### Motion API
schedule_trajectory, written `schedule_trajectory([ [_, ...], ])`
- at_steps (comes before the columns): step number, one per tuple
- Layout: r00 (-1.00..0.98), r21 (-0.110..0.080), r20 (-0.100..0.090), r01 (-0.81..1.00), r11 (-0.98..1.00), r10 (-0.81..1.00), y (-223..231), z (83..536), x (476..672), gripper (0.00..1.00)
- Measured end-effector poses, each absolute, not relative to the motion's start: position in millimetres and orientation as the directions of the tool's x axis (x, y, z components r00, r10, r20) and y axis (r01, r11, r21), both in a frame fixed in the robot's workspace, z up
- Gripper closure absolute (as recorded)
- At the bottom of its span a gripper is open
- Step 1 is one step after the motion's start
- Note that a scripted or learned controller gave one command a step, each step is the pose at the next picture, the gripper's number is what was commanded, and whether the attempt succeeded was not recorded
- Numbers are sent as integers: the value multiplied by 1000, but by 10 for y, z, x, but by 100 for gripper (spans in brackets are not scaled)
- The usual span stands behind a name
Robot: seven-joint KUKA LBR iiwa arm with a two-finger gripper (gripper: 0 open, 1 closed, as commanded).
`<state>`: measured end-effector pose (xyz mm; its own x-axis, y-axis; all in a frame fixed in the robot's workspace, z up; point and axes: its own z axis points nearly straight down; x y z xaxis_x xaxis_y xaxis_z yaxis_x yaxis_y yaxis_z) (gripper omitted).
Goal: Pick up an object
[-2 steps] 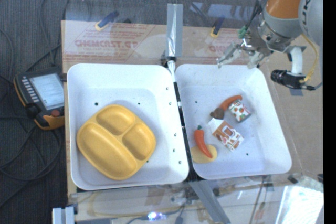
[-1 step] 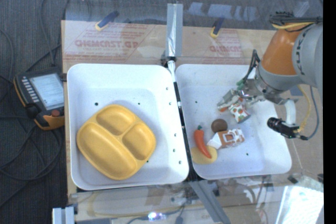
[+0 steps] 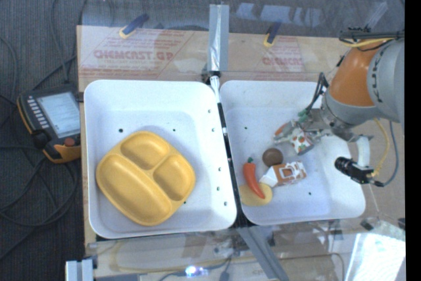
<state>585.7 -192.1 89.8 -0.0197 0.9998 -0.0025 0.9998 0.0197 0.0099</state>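
Note:
In the right bin (image 3: 329,204) lie several small objects. A red and white patterned carton (image 3: 300,140) sits just under my gripper (image 3: 308,123), which comes down from the grey arm with the orange band (image 3: 354,81) at the right. Beside the carton lies a small orange and grey piece (image 3: 284,130). Lower down are a brown ball (image 3: 272,156), a white and orange carton (image 3: 287,173), an orange-red pepper (image 3: 253,179) and a yellow disc (image 3: 252,196) under it. The gripper is close over the patterned carton; whether it touches the carton is unclear.
The left bin (image 3: 112,102) holds a yellow divided plate (image 3: 146,176). A raised rim (image 3: 225,141) separates the two bins. A black cable end (image 3: 353,169) hangs from the arm over the right bin's right side. A handheld pendant (image 3: 51,120) lies off the bench at left.

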Motion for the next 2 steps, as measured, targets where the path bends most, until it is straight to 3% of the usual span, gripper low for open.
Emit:
schedule_trajectory([
  [1,-19,13,-4,1000,19,1000,-1930,1002,5867,100],
  [2,-86,0,-1,996,86,996,-1347,2427,5888,100],
])
